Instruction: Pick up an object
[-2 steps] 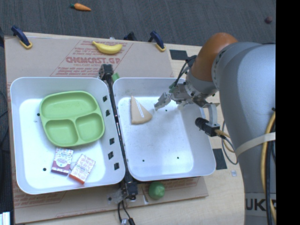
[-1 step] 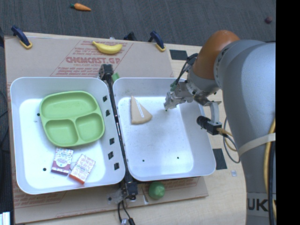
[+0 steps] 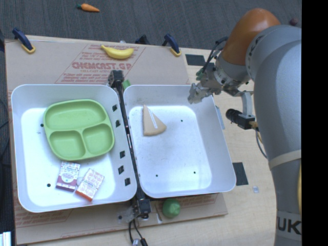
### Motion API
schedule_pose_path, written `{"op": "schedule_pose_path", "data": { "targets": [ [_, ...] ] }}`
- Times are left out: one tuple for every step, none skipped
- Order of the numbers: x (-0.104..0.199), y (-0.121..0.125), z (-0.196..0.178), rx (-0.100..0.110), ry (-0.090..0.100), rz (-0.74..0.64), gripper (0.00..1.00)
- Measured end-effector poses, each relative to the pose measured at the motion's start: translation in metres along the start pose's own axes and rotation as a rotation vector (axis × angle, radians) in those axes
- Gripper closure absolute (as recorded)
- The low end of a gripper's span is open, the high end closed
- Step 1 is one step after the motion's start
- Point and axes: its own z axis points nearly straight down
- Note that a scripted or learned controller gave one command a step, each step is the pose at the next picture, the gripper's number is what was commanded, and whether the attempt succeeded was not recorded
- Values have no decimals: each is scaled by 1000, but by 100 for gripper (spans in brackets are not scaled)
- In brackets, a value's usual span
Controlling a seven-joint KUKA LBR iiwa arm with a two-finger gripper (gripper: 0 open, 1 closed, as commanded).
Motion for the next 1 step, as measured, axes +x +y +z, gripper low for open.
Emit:
{"op": "schedule_pose_path", "data": {
  "targets": [
    [1, 0, -10, 2, 1, -6, 100]
  ]
}}
